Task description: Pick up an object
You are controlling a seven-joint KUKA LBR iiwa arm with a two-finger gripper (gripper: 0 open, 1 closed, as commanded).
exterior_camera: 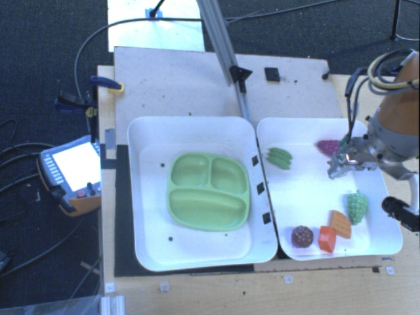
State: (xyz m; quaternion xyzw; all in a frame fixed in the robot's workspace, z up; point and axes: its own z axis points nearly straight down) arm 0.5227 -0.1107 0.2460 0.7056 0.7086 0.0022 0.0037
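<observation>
My gripper (339, 170) hangs over the right bin (308, 195), toward its far right side. Just up and left of it lies a magenta berry-like piece (327, 147). A green pea pod (279, 157) lies near the bin's far left. Below the gripper sits a green bunch of grapes (356, 206). Along the near edge lie an orange waffle-like piece (340, 224), a red piece (327, 239) and a dark brown round piece (302, 236). I see nothing held between the fingers.
The left bin (144, 176) holds a light green divided plate (209, 190). Black clips mark the seam between the two bins. A metal pole (220, 31) slants across the far bench. A handheld pendant (72, 172) lies off the bench at left.
</observation>
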